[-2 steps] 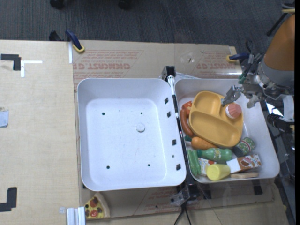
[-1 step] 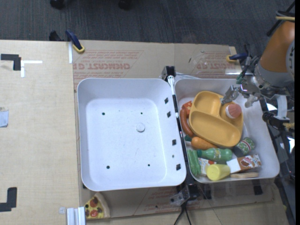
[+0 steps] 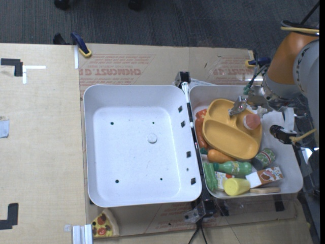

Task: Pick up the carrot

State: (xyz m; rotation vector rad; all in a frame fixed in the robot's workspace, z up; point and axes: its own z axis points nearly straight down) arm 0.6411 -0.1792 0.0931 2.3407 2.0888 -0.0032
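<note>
In the camera view, you find the carrot (image 3: 219, 155) in the right bin (image 3: 290, 183): a smooth orange taper, lying level, partly tucked under the yellow tray (image 3: 229, 137). The gripper (image 3: 237, 108) hovers over that tray's far compartment; you cannot tell its state.

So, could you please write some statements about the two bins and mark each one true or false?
1. The yellow tray lies in the right bin. True.
2. The carrot lies in the left bin. False: it lies in the right bin, by the tray's lower edge.
3. The gripper is over the yellow tray. True.
4. The green bottle stands upright. False: it lies on its side.
5. A pizza slice toy lies outside the bins. True.
</note>
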